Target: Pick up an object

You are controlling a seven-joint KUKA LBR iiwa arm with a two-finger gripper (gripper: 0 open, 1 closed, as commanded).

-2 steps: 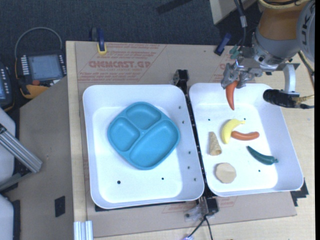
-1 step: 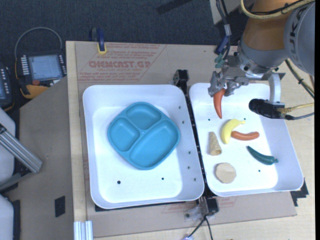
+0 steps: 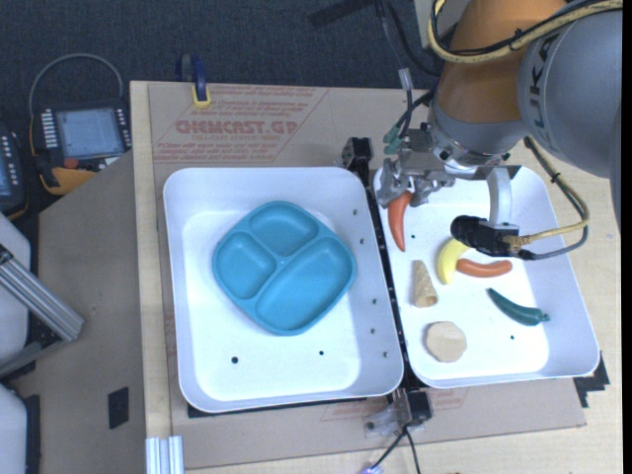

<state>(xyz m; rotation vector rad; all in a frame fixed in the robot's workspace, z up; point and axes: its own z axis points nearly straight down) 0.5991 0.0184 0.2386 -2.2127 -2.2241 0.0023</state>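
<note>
The grey arm with its orange band reaches in from the right of the picture, and its claw [image 3: 403,194] hangs over the left edge of the right white bin [image 3: 565,336], close to the wall it shares with the left bin. Whether the claw is clenched, released or grasping something cannot be told from this angle.

Directly under the claw, with its upper end touching or nearly touching the claw's tip, is an orange-red pepper [image 3: 397,227]. It points down the picture along the bin's left wall. It is not clear whether the pepper is gripped or simply lies on the bin floor.

A little further from the claw, to its lower right, a small yellow banana [image 3: 449,261] lies against one end of a red sausage-shaped piece [image 3: 486,269]. Straight below the claw, past the pepper, is a tan wedge [image 3: 424,285]. Further out to the lower right lies a dark teal pepper [image 3: 516,308], apart from the others. The farthest item in this bin, well below the claw, is a round tan disc [image 3: 445,342].

To the claw's left, across the shared wall, the left white bin [image 3: 183,294] holds a blue divided plate [image 3: 284,265] near its middle, well apart from the claw.

Both bins rest on a brown cardboard sheet [image 3: 247,117] with red printing. Farthest from the claw, at the picture's left edge, a small handheld screen [image 3: 87,131] lies off the sheet.
</note>
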